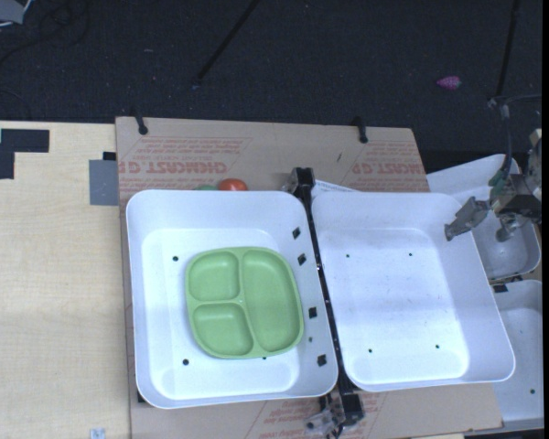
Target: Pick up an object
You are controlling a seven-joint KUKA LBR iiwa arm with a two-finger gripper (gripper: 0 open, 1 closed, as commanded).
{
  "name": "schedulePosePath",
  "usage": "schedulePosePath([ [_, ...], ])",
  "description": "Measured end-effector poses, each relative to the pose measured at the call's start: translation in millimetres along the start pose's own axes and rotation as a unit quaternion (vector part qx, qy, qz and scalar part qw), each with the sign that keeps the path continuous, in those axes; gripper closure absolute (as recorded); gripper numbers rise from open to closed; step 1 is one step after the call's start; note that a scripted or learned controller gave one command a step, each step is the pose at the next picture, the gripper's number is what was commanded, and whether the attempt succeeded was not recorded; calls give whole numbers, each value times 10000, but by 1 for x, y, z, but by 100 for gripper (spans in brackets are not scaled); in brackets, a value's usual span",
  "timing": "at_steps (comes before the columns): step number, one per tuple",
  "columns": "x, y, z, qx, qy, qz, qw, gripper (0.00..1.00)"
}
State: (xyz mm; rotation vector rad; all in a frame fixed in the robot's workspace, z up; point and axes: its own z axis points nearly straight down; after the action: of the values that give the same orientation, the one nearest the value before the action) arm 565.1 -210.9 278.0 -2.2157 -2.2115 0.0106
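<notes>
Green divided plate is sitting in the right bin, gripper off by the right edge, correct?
Not quite. The camera view shows the green divided plate in the left bin, not the right bin. The gripper is indeed near the right edge.

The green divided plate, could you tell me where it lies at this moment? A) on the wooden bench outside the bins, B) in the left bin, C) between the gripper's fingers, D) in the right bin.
B: the green divided plate lies flat on the floor of the left bin, while the gripper is at the right bin's far right rim, apart from it.
</notes>
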Motion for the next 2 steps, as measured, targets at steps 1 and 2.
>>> schedulePosePath([
  [1,0,2,-6,-51,-11,-10,10000,0],
  [2,2,-5,56,-23,-2,-9,10000,0],
])
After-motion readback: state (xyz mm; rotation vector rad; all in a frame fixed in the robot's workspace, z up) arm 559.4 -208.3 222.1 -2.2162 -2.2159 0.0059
